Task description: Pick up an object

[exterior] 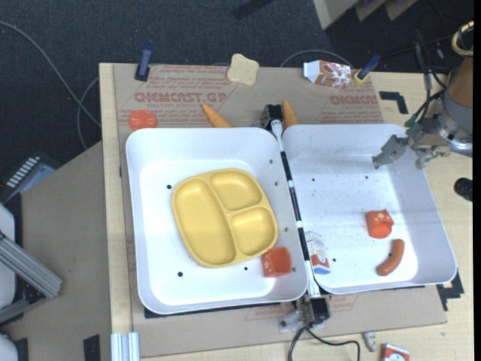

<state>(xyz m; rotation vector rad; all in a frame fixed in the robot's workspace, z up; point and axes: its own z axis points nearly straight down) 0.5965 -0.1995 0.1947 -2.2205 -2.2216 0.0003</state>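
Note:
In the right bin [338,171] lie a red-orange block [379,223] and a brown sausage [391,257], both near its front right corner. A small red-and-white wrapper [316,250] rests by the divider between the bins. In the left bin [150,201], a yellow divided plate [224,216] has an orange cube [276,261] at its front right. My gripper [403,153] hovers over the right bin's far right corner, open, with nothing between its fingers. It is well behind the red-orange block.
Behind the bins on the cardboard lie a bread slice [243,68], two carrot pieces [216,116] [289,113], an orange disc [141,119], a blue clip [143,60] and a small carton [328,73]. Cables run near the arm at the right.

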